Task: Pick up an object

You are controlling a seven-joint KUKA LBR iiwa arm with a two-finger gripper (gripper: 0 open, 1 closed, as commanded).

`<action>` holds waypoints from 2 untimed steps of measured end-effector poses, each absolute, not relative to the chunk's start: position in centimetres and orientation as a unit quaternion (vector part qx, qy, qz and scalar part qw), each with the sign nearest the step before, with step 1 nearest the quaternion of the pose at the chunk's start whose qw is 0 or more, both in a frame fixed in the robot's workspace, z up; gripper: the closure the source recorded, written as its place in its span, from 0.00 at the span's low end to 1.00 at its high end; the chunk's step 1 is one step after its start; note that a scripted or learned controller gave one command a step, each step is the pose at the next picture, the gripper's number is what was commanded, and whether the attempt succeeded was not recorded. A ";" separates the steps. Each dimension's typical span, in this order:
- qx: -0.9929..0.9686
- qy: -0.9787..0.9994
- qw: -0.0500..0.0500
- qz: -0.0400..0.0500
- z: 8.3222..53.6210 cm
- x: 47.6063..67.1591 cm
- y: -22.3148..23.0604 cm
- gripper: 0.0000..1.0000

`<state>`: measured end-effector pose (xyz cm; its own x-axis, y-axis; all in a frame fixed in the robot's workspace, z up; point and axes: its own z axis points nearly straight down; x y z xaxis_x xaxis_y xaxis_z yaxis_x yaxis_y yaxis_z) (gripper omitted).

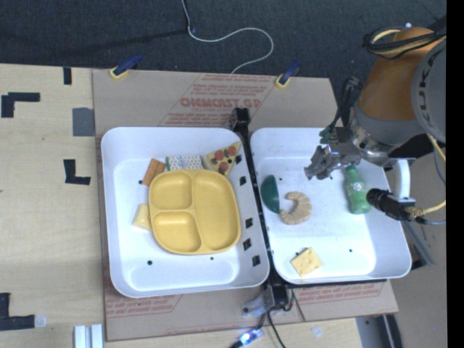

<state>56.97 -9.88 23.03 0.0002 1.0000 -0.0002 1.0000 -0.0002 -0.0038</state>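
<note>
My gripper [320, 166] hangs over the back of the right bin [391, 263], its dark fingers pointing down to the left with nothing seen between them. Just right of it lies a green bottle [356, 190]. In front and to the left sit a tan croissant-shaped piece [296, 207] and a dark green rounded piece [270, 193] by the bin's left wall. A yellow cheese wedge [306, 262] lies near the front of that bin.
The left bin [119, 252] holds a yellow divided plate [194, 211] with a pizza slice [224, 156], an orange piece [153, 171] and other flat toy foods tucked around it. A black cable loops across the dark floor behind the bench.
</note>
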 end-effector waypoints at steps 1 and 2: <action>-0.707 -0.708 0.003 0.002 21.5 52.8 -7.1 1.00; -0.706 -0.708 0.002 0.001 23.1 49.7 -4.4 1.00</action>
